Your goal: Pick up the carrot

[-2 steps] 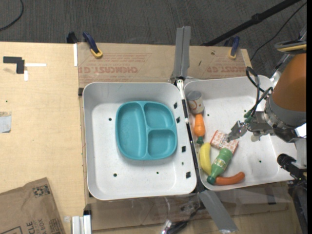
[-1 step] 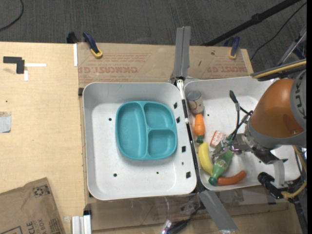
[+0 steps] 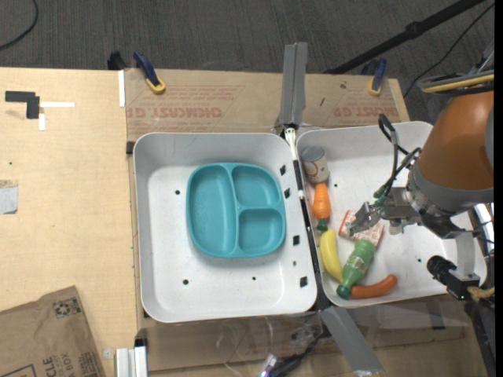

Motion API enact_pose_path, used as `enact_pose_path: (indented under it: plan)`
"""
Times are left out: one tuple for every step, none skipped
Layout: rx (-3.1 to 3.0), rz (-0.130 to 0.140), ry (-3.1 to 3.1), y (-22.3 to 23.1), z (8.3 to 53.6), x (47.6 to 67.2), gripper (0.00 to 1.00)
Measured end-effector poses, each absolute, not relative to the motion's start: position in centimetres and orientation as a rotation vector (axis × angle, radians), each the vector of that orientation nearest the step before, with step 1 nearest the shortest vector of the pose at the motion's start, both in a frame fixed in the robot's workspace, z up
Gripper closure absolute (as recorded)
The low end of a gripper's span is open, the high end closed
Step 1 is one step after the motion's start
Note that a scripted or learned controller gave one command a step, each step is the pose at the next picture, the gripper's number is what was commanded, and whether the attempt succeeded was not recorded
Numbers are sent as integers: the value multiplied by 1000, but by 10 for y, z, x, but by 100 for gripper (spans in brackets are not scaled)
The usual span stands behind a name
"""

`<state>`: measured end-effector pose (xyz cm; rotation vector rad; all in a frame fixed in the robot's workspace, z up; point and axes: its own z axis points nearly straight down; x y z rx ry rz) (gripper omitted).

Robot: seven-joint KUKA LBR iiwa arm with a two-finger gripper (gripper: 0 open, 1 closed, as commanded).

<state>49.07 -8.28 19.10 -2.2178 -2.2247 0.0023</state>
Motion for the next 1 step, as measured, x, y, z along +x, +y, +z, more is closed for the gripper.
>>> enact_pose_path:
  plan:
    - [-2171, -24, -2305, -99, 116, 520, 0]
